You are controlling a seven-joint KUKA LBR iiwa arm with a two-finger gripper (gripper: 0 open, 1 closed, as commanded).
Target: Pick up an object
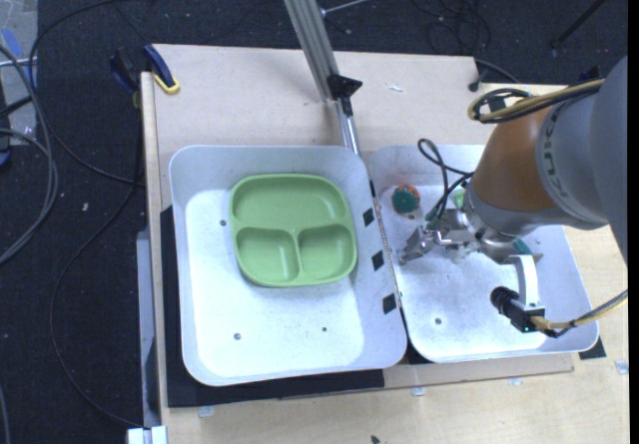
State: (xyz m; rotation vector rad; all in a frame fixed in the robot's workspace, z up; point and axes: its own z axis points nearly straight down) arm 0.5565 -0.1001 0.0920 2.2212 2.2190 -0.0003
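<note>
Nothing is lifted yet, by the look of it. The arm (544,168) reaches into the right bin (469,327) from the right, and its gripper (417,248) sits low over the bin floor near the left wall. The fingers look nearly closed with nothing between them — though they are small and I cannot be sure. The one loose object there, a small green-and-red ball (405,199), lies just beyond the gripper on the far side, untouched. The left bin (270,332) holds a green divided plate (294,229). The grasp and the lift both remain to do.
</note>
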